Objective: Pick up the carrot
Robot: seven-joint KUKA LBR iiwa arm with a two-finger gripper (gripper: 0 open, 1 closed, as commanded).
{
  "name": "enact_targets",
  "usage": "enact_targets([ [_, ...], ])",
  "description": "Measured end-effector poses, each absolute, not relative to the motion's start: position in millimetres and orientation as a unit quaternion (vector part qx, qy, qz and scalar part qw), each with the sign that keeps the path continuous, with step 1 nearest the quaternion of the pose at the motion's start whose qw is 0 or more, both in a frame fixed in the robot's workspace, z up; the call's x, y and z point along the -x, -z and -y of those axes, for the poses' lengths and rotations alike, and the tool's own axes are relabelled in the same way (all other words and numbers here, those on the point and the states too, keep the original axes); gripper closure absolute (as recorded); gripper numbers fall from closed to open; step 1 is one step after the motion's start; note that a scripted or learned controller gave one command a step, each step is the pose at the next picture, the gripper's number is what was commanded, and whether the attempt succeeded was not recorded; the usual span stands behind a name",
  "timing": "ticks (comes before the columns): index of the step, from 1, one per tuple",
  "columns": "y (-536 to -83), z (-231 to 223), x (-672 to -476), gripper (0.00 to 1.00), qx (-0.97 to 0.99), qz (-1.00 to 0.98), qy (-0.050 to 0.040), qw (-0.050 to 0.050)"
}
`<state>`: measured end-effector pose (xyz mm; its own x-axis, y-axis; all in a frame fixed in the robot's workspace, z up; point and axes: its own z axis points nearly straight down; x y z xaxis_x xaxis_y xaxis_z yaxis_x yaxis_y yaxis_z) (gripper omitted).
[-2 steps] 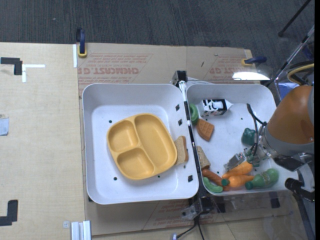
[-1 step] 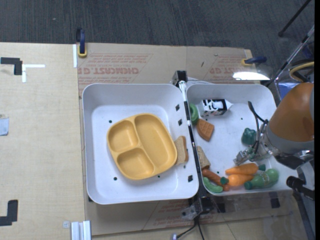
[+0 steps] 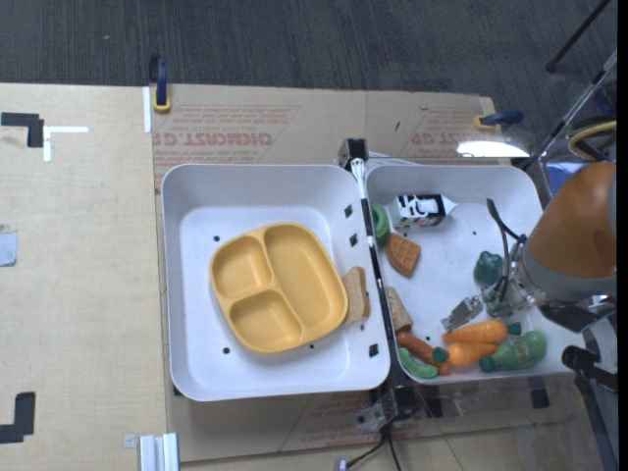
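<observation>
The camera looks down at a slant on a pale wooden surface point(image 3: 78, 292) carrying two shallow white bins side by side. The left white bin point(image 3: 186, 361) holds a yellow plastic plate with three compartments point(image 3: 278, 287), and a tan slice of toy bread point(image 3: 355, 295) leans against that plate's right edge.

The right white bin point(image 3: 446, 253) carries the clutter. The long orange toy carrot point(image 3: 476, 342) lies on its side near the bin's front right, roughly level, with a green stalk-like end just beside it. A smaller orange-red piece point(image 3: 416, 344) and a green toy pod point(image 3: 419, 364) lie to its left, near the front wall. Further back sit a brown waffle-like piece point(image 3: 402, 253), a black-and-white carton point(image 3: 422, 209) and a dark green rounded toy point(image 3: 488, 267).

The grey arm with its orange band point(image 3: 579, 234) reaches in from the right, and the metal hand point(image 3: 483, 307) sits low, just above the carrot's upper edge. I cannot tell whether the hand is open or closed; the parts are small and overlap the toys.

As for progress, the carrot looks to be resting on the bin floor, so the lift is not yet done. The approach seems about complete; what is left, judging from this, is a secure grip and the raise.
</observation>
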<state>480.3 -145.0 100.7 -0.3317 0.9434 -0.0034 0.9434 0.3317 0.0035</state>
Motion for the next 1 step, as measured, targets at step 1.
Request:
enact_targets([
  [1, -109.4, 145.5, -482.1, 1.00, -0.578, -0.816, -0.0007, 0.004],
])
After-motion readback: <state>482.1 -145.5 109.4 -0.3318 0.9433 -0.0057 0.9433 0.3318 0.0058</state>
